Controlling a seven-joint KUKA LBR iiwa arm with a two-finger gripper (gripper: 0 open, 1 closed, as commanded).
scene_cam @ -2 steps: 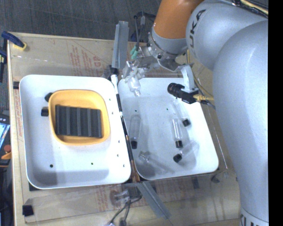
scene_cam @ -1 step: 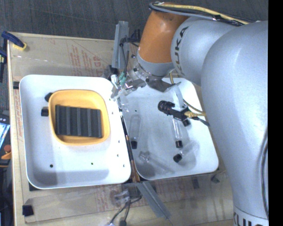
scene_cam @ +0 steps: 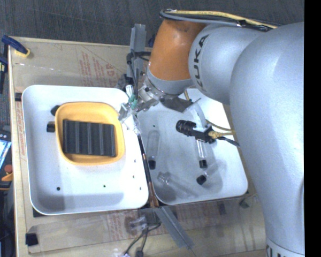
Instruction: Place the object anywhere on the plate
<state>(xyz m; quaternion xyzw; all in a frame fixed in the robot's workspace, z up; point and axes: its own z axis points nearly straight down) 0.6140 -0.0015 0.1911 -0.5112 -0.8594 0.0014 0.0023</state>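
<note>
**Desk:** Bench (scene_cam: 69,58) and bins are to be captioned first. Which thing is taken as the task's object, and where is it?

**Picture editor:** Pale board is seen beneath two white bins. A dark ridged block (scene_cam: 91,137) is pictured lying flat on the yellow plate (scene_cam: 88,110) in the left bin (scene_cam: 37,186). It is judged, not known, to be the object. If so, it is already resting where the task wants it.

**Desk:** How would it be expected to handle?

**Picture editor:** It is judged stiff and fairly light, with ribs that should resist slipping. A hold across its short width, along a groove, is thought safest. Two clear tubes (scene_cam: 203,157) (scene_cam: 153,145) lying in the right bin (scene_cam: 230,181) would be slicker and could roll if they were meant instead.

**Desk:** And the claw?

**Picture editor:** The gripper (scene_cam: 128,110) is shown at the plate's far right corner, just over the meeting rims of the two bins. Whether it is spread, pressed together or pinching anything cannot be told. Nothing can be confirmed as carried.

**Desk:** Room to move?

**Picture editor:** Open bin floor is left near and to the left of the plate. On the right, the plate's raised lip and the bin wall are crowded close together. The grey arm (scene_cam: 246,79) overhangs much of the right bin.
</note>
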